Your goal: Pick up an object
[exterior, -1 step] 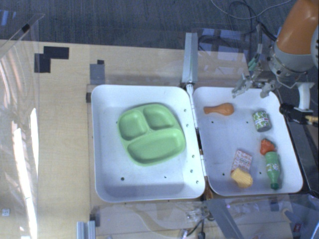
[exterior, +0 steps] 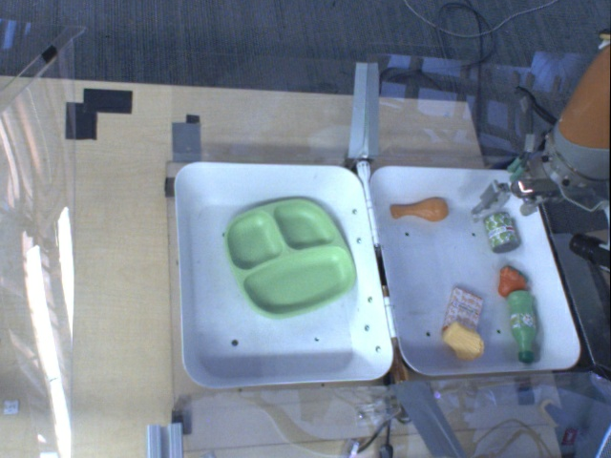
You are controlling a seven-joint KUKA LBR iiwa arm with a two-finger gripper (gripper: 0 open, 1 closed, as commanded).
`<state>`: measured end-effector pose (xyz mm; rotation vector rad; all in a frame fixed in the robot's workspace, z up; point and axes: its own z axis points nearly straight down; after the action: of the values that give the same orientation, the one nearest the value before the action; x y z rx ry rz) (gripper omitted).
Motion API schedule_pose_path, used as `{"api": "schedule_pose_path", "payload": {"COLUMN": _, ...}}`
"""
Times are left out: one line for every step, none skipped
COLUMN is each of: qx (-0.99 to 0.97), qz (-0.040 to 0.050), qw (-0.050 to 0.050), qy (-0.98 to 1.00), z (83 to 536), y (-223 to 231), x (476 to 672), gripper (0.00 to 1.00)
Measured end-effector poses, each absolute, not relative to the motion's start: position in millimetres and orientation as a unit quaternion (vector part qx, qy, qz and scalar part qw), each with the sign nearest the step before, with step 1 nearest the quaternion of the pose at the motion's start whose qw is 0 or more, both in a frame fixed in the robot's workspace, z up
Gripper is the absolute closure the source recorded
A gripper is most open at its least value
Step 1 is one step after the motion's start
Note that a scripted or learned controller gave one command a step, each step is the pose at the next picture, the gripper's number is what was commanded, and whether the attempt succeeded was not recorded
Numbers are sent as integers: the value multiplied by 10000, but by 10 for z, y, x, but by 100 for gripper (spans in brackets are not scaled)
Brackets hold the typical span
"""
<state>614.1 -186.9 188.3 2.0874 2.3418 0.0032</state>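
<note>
From above, two white bins sit side by side on the pale wooden surface (exterior: 115, 284). The left bin (exterior: 205, 342) holds a green plate (exterior: 289, 256) with three sections, lying flat near the middle.

The right bin (exterior: 420, 337) holds the small things. An orange toy drumstick (exterior: 420, 210) lies near the top, close to the left wall. A small can with a green label (exterior: 500, 232) lies on its side near the top right. Below it is a little orange-red toy (exterior: 512, 280), and just under that a green bottle (exterior: 522, 323) lies flat along the right wall. They look like they touch. Near the bottom a flat patterned packet (exterior: 464, 305) lies just above a yellow block (exterior: 464, 342) — these two touch as well.

The arm (exterior: 584, 127) comes in from the right, grey with an orange part. Its gripper (exterior: 498, 197) is at the top right corner of the right bin, just above the small can. The jaws look a little spread, with nothing between them — the can is still lying in the bin, close beside the tips.
</note>
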Motion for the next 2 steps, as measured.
{"api": "schedule_pose_path", "payload": {"qx": 6555, "qz": 22, "qw": 42, "qy": 7552, "z": 883, "y": -2045, "x": 6444, "gripper": 0}}
{"api": "schedule_pose_path", "payload": {"qx": 6309, "qz": 18, "qw": 38, "qy": 7759, "z": 1293, "y": -2055, "x": 6127, "gripper": 0}}
